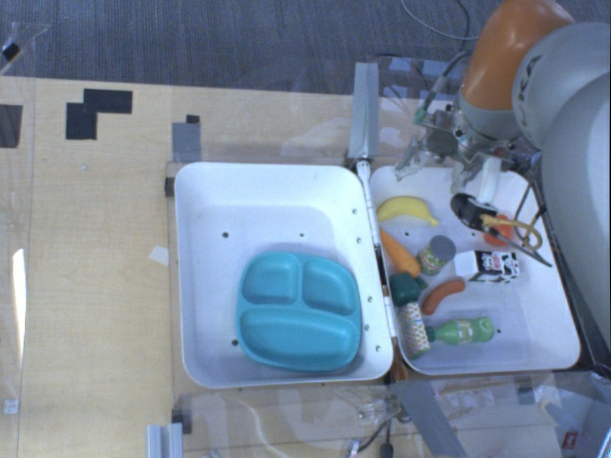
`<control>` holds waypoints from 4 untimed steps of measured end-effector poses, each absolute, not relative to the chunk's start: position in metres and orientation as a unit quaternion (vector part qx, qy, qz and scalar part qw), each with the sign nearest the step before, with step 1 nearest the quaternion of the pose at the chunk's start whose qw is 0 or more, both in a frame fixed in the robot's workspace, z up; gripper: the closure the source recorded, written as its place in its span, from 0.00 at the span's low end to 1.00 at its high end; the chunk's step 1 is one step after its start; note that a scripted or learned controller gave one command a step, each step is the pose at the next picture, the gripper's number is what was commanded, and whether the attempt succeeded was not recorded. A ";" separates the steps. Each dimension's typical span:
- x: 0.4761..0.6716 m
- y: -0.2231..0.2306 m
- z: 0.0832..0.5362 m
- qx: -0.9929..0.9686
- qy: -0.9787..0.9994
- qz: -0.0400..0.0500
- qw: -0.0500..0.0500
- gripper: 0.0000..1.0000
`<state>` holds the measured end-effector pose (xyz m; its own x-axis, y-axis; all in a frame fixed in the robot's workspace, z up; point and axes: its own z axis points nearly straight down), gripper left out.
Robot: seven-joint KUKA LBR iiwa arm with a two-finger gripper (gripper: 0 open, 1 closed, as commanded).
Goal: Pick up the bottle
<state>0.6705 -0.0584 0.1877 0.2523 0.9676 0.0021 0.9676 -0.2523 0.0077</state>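
Over the far edge of the right bin (563, 346), near its top corner: the gripper (441, 156), hanging below the grey arm (563, 84) and its orange band (511, 41). Metal fingers (409, 158) splayed downward, but too small and tangled with cables to judge how far apart; cannot tell whether parted or closed. Nothing seen between them, nothing visibly touched.

Well apart from the claw, toward the near wall of the same bin: the bottle (463, 331), green, lying on its side, cap end pointing left toward a grater-like brush (413, 328). Just beyond the bottle, on the claw's side: a red-brown sausage (441, 295), then a small can (437, 254) standing upright. Closer still to the claw, just beneath it: a yellow banana (408, 210). Left of the can, along the bin's dividing wall: a carrot (398, 253). Right of the claw's reach: orange-handled scissors (516, 229) and a small printed carton (495, 264).

Far to the claw's left, in the other bin (205, 218): a teal divided plate (299, 311).
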 end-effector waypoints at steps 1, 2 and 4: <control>0.637 -0.002 0.186 0.798 0.603 0.002 0.001 0.00; 0.637 -0.002 0.186 0.798 0.603 0.002 0.001 0.00; 0.648 -0.059 0.187 0.677 0.736 0.002 0.002 0.00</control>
<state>0.6479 -0.0585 0.1865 -0.0847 0.9964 -0.0003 0.9964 0.0847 0.0059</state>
